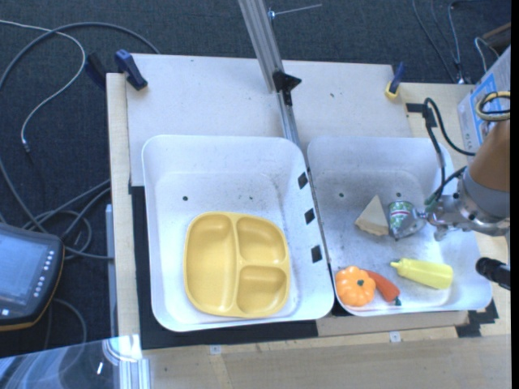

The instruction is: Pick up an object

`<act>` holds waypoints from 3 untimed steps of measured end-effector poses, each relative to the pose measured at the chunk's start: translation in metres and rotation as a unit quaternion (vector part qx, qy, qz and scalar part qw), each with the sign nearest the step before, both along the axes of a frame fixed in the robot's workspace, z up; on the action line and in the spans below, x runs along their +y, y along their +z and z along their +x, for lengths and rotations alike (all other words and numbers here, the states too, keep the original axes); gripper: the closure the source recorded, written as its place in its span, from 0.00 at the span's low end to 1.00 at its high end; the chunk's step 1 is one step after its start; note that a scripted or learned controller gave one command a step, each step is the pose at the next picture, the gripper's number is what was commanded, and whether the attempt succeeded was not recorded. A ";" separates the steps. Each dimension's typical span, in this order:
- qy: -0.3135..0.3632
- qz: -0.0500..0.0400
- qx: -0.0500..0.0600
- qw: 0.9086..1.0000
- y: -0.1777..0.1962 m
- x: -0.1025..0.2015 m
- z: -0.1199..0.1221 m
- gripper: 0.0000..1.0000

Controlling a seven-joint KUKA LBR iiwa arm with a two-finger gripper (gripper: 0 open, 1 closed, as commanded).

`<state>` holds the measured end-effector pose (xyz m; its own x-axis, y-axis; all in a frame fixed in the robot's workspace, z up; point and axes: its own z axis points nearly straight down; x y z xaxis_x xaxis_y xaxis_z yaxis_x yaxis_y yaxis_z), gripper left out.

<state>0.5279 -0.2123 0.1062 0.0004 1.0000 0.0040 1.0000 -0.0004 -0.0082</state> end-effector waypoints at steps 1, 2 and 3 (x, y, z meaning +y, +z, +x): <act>0.000 -0.001 -0.002 1.000 -0.015 0.001 0.000 0.00; 0.001 -0.001 -0.004 1.000 -0.002 0.000 0.001 1.00; 0.001 -0.003 -0.008 1.000 0.059 0.008 0.005 1.00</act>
<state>0.5328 -0.2045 0.1649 -0.0022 1.0000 -0.0024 1.0000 0.0022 0.0074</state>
